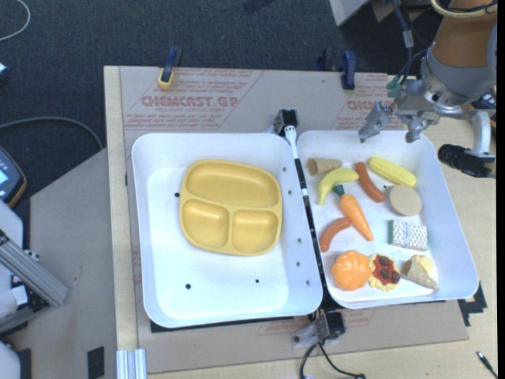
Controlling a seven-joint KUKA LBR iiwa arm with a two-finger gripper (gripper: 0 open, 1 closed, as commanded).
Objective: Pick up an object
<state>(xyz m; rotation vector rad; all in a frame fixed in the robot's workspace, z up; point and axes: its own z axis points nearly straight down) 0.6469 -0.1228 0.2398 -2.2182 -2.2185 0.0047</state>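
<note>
Sitting in the left bin (158, 290), centre-left of frame: yellow divided plate (231, 207). Lying in the right bin (454, 235): corn cob (392, 171), carrot (356, 215), banana (335, 181), all below the gripper (392, 129). Hovering at upper right over the bin's back rim, fingers spread wide, gripping nothing.

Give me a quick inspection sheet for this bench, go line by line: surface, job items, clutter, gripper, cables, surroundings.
Surface: cardboard-topped bench, two white bins side by side.
Job's things: right bin holds toy food: banana, carrot, corn, orange, sausage.
Clutter: yellow divided tray in left bin.
Gripper: gripper open, above right bin's far edge, holding nothing.
Cables: white cable on floor at left.
Surroundings: dark carpet, clamps at bench's far edge.
</note>
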